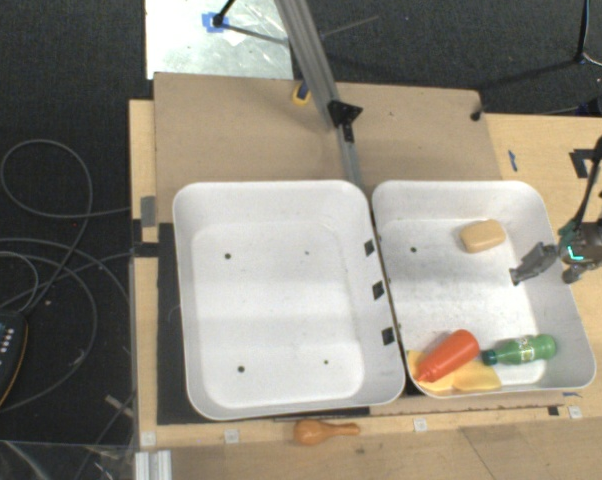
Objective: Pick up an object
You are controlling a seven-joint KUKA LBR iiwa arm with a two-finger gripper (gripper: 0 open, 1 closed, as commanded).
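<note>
- The gripper [549, 261] hangs over the right edge of the right bin [541, 208], reaching in from the right; whether it is released or clenched cannot be told, and nothing is seen in it.
- Nearest it in that bin is a tan block [482, 236], near the far edge, apart from everything else, its long axis running left to right.
- Along the near edge lies a green bottle [520, 350] on its side, long axis left to right, its paler end toward the bin's right wall; its label cannot be read.
- Just left of it an orange carrot [447, 355] lies aslant, one end toward the near-left corner, the other up and right.
- The carrot rests on a yellow piece [478, 379] in that corner, which also touches the bottle.
- The left bin [271, 203] is white like the right.
- On the bench [421, 128], just outside the left bin's near edge, lies a tan pear-shaped thing [326, 430], its long axis along that edge.
</note>
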